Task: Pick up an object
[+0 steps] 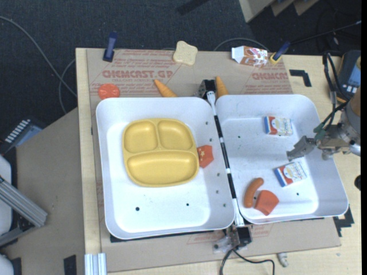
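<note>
Left bin [114, 211] has a yellow divided plate [159, 152] with a small red block [205, 155] beside it. Right bin [327, 202] holds two little cartons [278, 125] [290, 173], a sausage [253, 191] and a red piece [266, 201]. The hand [303, 148] hovers just above the near carton, fingers spread, grasping nothing

Light even, diffuse, from overhead. Two shallow white plastic bins [155, 211] read bright, close to washed out on their floors, no hard glare spots. Yellow three-compartment plastic tray [160, 152] in the left one casts only a thin soft shadow along its lower edge. Dark blue-grey carpet [51, 33] above the bins stays dim and grainy. Overall focus soft; print on small cartons unreadable. Mild blur toward the frame's right side.
</note>
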You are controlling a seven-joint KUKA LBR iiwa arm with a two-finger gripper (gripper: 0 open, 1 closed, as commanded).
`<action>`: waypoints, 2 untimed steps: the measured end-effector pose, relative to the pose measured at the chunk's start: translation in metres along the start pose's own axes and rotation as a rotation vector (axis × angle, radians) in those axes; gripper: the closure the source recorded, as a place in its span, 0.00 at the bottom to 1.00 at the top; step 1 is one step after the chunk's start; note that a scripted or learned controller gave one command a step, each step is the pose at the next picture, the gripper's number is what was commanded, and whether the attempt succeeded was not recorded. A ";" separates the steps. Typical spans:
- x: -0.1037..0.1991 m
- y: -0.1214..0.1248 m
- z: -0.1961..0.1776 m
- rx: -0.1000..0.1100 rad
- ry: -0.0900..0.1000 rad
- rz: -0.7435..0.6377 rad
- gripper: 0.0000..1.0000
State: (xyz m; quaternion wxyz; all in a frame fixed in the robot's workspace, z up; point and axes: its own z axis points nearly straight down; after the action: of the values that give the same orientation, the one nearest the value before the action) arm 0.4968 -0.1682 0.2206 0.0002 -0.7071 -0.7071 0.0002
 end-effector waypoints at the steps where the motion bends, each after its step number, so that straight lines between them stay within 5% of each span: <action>1: 0.062 0.027 0.041 0.002 0.003 -0.002 0.00; 2: 0.067 -0.018 0.136 0.001 0.000 0.001 0.00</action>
State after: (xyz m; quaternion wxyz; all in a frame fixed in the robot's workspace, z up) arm 0.4786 -0.1010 0.0843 0.0005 -0.7073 -0.7069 0.0002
